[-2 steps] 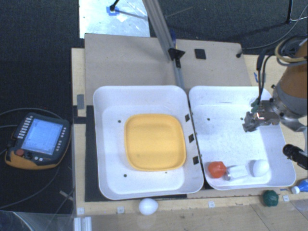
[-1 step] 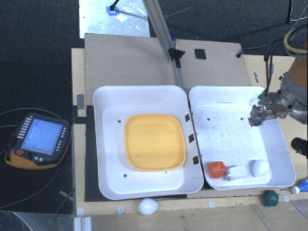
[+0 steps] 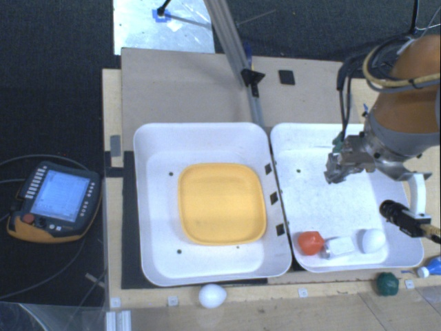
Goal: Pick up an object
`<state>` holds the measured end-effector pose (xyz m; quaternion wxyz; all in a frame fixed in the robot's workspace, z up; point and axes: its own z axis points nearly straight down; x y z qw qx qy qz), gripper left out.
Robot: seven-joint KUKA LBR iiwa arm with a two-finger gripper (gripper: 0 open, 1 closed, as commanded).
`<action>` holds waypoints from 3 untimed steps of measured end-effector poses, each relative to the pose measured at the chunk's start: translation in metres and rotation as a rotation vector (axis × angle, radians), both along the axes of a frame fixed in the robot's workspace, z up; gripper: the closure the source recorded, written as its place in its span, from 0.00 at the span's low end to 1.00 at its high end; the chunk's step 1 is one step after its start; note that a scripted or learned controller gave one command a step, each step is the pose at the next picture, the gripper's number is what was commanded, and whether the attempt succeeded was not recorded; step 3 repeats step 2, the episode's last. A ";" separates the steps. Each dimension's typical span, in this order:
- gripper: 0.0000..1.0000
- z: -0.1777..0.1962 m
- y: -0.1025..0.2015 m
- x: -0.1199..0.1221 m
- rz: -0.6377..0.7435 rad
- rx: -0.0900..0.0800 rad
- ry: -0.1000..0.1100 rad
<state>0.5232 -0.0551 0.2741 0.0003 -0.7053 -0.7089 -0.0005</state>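
Grey metal marks the gripper (image 3: 339, 169), which hangs over the middle of the right bin (image 3: 303, 150), toward its far half. From this slant I cannot tell how far open it is, and no object is seen in its grasp. Behind it the arm (image 3: 403, 133) rises to the right, its orange band (image 3: 410, 74) wrapped with dark cables.

The things to pick up lie along the near wall of the same bin, well apart from the gripper. An orange-red lump (image 3: 309, 242) sits nearest the wall between the bins. Just beside it is a small white piece (image 3: 337, 247), too blurred to name. A white ball (image 3: 372, 240) rests next to that, toward the right corner.

The left bin (image 3: 155, 185) holds a yellow square plate (image 3: 222, 203) lying flat in its middle.

Outside the bins, on the near strip of the bench (image 3: 179, 88), a white egg shape (image 3: 212, 296) lies below the left bin. A dark green object (image 3: 387, 283) lies below the right bin's corner, with a small blue thing (image 3: 433, 266) near it. A black square (image 3: 286, 77) lies on the far part of the bench. A slanted metal pole (image 3: 231, 33) crosses above it. A teach pendant (image 3: 54, 201) with a lit screen rests on the dark floor at the left.
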 end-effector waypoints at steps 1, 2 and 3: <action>1.00 -0.016 0.057 -0.006 0.000 0.000 0.000; 1.00 -0.026 0.107 -0.014 0.000 0.000 0.000; 1.00 -0.026 0.107 -0.014 0.000 0.000 0.000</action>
